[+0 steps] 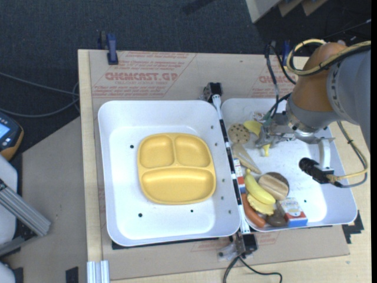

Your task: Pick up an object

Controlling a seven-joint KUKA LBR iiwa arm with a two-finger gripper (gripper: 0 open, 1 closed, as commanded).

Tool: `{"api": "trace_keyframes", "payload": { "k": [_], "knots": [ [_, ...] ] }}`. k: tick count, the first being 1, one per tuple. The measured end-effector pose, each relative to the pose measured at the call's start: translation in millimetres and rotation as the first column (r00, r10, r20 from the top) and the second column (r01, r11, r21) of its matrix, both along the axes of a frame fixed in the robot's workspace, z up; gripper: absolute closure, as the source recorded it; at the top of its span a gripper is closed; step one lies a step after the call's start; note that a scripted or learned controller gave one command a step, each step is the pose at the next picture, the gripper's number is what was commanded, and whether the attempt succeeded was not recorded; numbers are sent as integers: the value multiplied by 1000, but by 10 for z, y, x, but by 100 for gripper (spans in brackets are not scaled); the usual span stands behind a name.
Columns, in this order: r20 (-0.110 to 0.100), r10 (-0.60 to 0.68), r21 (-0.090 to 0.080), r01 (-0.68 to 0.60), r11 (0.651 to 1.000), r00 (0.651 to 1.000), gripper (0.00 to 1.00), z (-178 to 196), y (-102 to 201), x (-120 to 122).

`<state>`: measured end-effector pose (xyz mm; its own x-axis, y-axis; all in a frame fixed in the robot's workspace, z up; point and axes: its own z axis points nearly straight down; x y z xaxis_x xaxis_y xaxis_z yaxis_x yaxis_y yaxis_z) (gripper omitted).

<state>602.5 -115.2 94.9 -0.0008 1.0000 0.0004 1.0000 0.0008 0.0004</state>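
My end effector [265, 135] sits low in right bin [330, 211] by yellow piece [253, 126] — finger state: cannot tell. Recommend: centre, verify pinch before lift.

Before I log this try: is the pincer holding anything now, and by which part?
Cannot be told. The pincer is down in the right bin among small yellow pieces near the cookie, but nothing visibly sits between its tips.

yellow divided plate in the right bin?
No, the yellow divided plate lies in the left bin; the right bin holds the banana and other toy food.
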Motion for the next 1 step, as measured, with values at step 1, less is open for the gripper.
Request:
{"api": "trace_keyframes", "payload": {
  "k": [1],
  "knots": [
    [8,6,1,-6,1000,1000,100,956,691,-26]
  ]
}}
